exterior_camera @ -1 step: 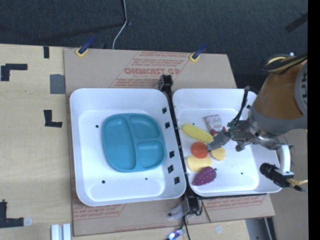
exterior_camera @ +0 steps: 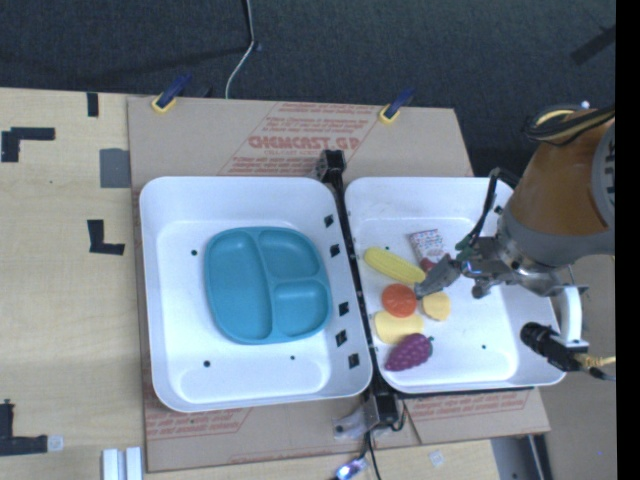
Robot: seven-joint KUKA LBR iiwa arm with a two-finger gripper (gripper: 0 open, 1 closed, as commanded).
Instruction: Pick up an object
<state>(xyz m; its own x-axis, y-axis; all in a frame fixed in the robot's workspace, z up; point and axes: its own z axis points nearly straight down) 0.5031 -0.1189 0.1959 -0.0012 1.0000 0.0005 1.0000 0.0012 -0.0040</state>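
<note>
1. Reaching from the right, the grey pincer (exterior_camera: 432,280) hovers over the right white bin (exterior_camera: 480,363); its opening I cannot tell
2. Small round orange-red toy fruit (exterior_camera: 399,299) lies just beside its tip

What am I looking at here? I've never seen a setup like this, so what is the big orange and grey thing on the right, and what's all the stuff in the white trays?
The picture comes from one camera fixed above a bench, looking down at a slant. The big orange and grey thing is a robot arm reaching in from the right. At its tip is a gripper, a two-finger claw for picking things up.

Two shallow white bins sit side by side. The left bin holds a blue divided plate. The right bin holds toy food: a yellow corn-like piece, a red-orange tomato-like ball, two small yellow pieces, purple grapes and a small printed packet.

The gripper hangs low, right by the toys, near the ball. I can't tell whether it holds anything.
</note>
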